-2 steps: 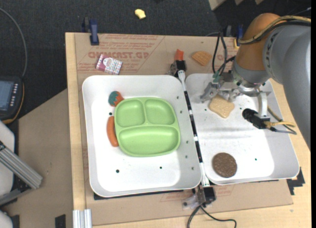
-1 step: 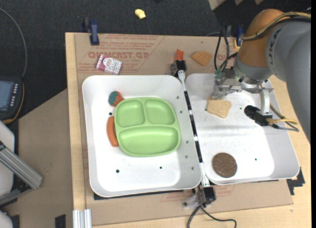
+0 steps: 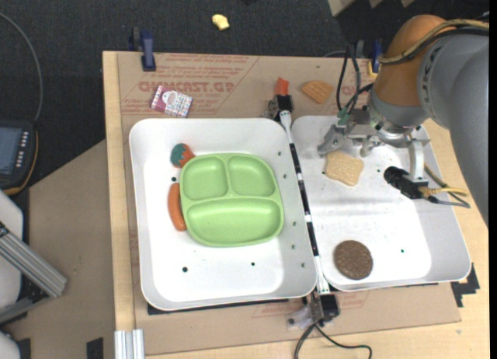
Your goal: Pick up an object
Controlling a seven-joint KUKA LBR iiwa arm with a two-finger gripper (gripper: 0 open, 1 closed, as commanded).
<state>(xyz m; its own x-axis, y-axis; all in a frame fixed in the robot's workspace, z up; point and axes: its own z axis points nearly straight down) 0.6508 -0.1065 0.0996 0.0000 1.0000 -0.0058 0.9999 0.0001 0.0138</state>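
In the right bin (image 3: 435, 268), a brown round disc (image 3: 353, 259) lies flat toward 7 o'clock of the bin floor, close to the near rim. Across the divider, the left bin (image 3: 155, 260) bears a green divided plate (image 3: 231, 200) at about its middle, with one long compartment on the near side and two smaller ones on the far side. An orange sausage-shaped piece (image 3: 176, 206) lies touching the plate's 9 o'clock edge, its length running near to far. A small round teal and orange thing (image 3: 182, 154) sits at the plate's 11 o'clock corner, just beside it.

Farther back in the right bin, a tan square piece (image 3: 344, 169) lies flat at about 10 o'clock of the floor, well apart from the brown disc. The gripper (image 3: 353, 141) hangs at that piece's 12 o'clock edge, just above it; whether it touches the piece, and whether it is open or closed, I cannot tell. The arm (image 3: 408, 70) rises behind toward 2 o'clock.

Beyond the bins, on the bench (image 3: 233, 78), a small tan wafer (image 3: 316, 91) lies near the right bin's far left corner, and a pink and white packet (image 3: 171, 101) lies at 11 o'clock of the left bin.
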